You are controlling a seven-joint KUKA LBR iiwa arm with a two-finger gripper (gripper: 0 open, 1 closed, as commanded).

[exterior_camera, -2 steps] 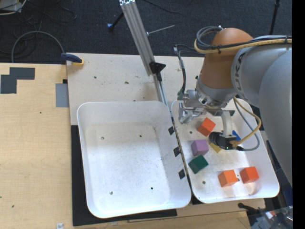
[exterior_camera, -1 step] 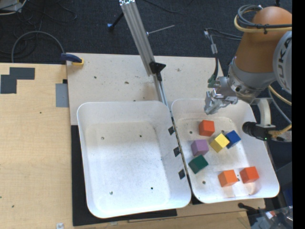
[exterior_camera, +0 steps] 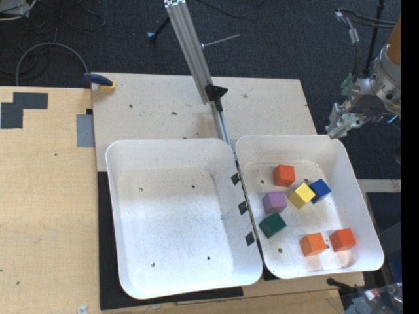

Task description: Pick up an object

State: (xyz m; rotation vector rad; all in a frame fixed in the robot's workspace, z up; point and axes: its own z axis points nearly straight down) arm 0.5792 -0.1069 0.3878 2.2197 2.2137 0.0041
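Blocks (exterior_camera: 303,195) lie in the right bin (exterior_camera: 357,175); arm (exterior_camera: 386,77) cut off at the frame's edge.

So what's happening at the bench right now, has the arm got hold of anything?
Not from what shows. The hand hangs outside the right bin, just past its far right corner, with nothing visible in it. All the blocks lie loose in that bin: an orange block, a yellow block touching a blue block, a purple block, a green block, and another orange block beside a red block near the front. No pick has been made yet.
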